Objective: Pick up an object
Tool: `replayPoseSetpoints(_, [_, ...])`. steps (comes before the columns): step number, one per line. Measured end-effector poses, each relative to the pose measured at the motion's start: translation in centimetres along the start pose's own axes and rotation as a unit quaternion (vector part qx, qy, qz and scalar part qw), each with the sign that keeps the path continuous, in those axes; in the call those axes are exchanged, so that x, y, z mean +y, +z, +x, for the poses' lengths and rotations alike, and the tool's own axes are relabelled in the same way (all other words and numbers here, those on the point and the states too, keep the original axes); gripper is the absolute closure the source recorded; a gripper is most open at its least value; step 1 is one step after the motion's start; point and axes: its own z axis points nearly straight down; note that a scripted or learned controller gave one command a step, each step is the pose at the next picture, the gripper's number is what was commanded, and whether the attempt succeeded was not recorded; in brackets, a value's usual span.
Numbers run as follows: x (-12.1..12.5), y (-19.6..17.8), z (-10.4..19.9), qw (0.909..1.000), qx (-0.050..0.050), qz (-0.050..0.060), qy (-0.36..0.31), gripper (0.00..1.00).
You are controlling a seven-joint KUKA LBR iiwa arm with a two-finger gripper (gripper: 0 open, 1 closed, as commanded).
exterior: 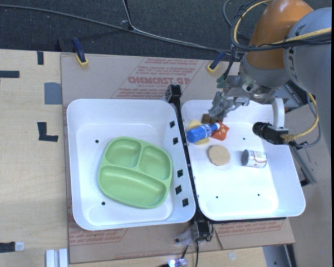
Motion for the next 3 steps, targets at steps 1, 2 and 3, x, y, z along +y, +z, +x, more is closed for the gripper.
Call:
replayPoseSetpoints(1, [0.4,-0.4,5.0,1.0,0.0,-0.001,-0.001,1.0])
replayPoseSetpoints(2, [0.4,1.5,10.8,1.0,0.0,0.001,0.0,1.0])
replayPoseSetpoints(3, [1.3,0.9,16.1,1.0,0.0,-0.001,-0.001,1.0])
